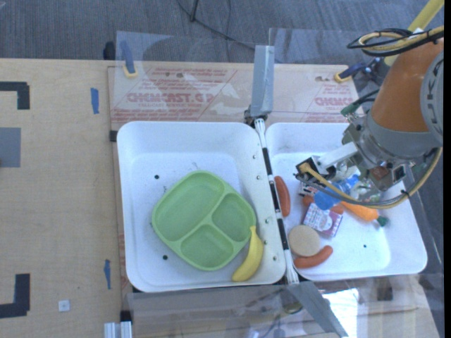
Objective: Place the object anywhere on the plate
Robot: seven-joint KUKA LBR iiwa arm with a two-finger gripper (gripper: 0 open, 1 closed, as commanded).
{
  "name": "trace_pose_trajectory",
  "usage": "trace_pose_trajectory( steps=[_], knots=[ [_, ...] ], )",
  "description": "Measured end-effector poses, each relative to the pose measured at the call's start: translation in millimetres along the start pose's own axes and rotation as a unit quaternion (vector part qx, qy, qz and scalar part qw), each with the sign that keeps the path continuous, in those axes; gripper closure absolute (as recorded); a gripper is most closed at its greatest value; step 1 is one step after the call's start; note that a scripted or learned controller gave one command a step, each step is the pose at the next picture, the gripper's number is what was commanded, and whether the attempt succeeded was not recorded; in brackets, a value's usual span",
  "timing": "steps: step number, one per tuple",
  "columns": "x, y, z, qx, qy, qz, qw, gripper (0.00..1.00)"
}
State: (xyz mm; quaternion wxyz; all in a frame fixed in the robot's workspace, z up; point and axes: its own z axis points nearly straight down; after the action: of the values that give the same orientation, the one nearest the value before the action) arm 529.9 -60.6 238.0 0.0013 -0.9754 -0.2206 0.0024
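1. Surface: a pale wooden bench (56, 189) carries 2 shallow white bins. Beyond it lie grey carpet floor (296, 5) and a loose black cable (204, 5).
2. Left white bin (134, 139): the green 3-compartment plastic plate (201, 220) lies flat and bare. A yellow banana (250, 255) touches its lower right rim.
   - Risk: an item set near that rim may land on the banana and slide off.
3. Right white bin (402, 259): a red sausage (283, 196), a round tan disc (304, 239), a pink printed packet (323, 219) and an orange carrot (359, 211) lie close together. The object to move is judged to be 1 of these; which one cannot be told.
   - Risk: the crowding may cause a double pick or a miss.
   - Risk: a low carry may strike the 2 adjoining bin walls.
4. The gripper (359, 182) hangs over this cluster. Whether it is wide, narrow or holding anything cannot be told.
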Motion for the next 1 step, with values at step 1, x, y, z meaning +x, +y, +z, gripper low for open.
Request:
trace_pose_trajectory(
  steps=[1],
  knots=[
    [-42.6, -29.3, -17.5, 0.000, 0.000, -0.040, 0.9992, 1.00]
  ],
)
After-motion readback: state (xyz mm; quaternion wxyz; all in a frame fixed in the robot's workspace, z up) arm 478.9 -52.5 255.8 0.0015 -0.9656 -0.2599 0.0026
